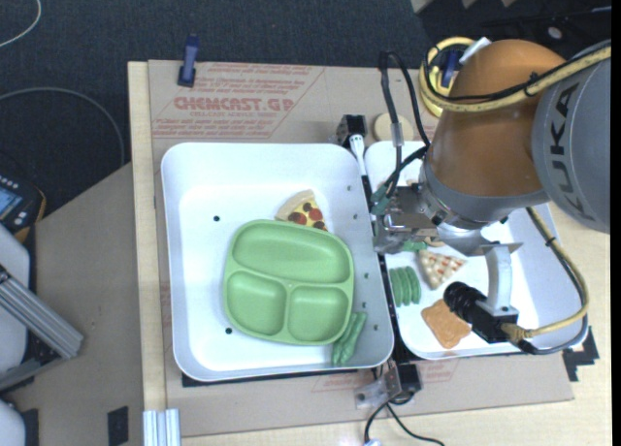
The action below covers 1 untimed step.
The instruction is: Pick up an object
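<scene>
Arm: the grey arm with its orange band (485, 114) reaches in from the right and hangs over the right-hand bin, covering much of it.
Tool: the tool (393, 226) sits low at the left edge of the right bin, near the wall shared by the two bins; whether it is spread or pressed together I cannot tell, as the wrist hides it.
Left shallow white bin (194, 240): holds a light green plastic divided plate (288, 279), a toy pizza slice with red dots (303, 209) partly tucked under the plate's far edge, and a green pea pod (349, 337) leaning at the plate's near right corner.
Right shallow white bin (543, 299): holds a second green pea pod (405, 285) close to the left wall, a pale pizza-like wedge (441, 265) just beside it, and a tan toast-shaped piece (444, 324) nearer the front.
Tabletop: a wooden board with red lettering (233, 100) carries both bins.
</scene>
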Tool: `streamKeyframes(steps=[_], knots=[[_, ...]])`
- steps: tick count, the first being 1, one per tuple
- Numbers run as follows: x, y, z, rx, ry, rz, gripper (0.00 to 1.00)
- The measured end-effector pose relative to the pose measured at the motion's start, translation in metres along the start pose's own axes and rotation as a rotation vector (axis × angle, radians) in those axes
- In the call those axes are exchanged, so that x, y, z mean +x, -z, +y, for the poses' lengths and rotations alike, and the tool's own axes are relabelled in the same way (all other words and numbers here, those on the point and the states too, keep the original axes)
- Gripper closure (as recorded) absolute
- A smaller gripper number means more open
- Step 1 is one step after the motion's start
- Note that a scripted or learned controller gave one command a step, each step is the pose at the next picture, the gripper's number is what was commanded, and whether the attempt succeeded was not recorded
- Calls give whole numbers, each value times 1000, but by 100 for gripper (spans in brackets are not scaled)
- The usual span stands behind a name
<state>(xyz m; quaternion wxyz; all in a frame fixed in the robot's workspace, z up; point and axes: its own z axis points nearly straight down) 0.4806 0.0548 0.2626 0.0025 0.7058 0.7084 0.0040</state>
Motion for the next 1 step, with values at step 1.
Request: streamKeyframes(steps=[1], knots=[[20, 157, 2, -11, 0, 3, 100]])
